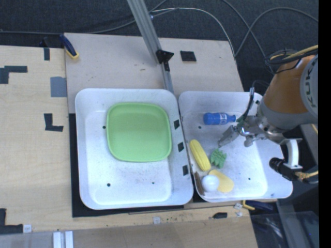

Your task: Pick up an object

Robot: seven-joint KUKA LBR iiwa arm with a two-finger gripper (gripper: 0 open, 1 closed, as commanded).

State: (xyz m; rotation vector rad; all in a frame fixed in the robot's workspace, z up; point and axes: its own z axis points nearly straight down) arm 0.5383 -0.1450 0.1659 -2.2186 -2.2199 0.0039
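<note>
Two shallow white bins side by side on a wooden bench, with the right bin (258, 182) taken as the landmark for all else. Inside it, toward its far wall: a blue bottle (219, 119) lying on its side, white cap end pointing at the arm. Near its left wall: a yellow corn cob (199, 155), slanted, with a small green leafy piece (219, 158) just beside it toward the middle. In its near left corner: a white ball (210, 182) touching a pale yellow lemon-like piece (223, 181). Above its middle, between bottle and green piece: the gripper (237, 137), fingers spread apart, one reaching down-left, nothing between them. Over its right wall: the grey arm with orange band (289, 94). Directly left of it, walls touching: the left bin (93, 185), holding a square light green plate (138, 132) flat in its far half. Beyond its far left corner: a slanted metal pole (150, 32).
</note>
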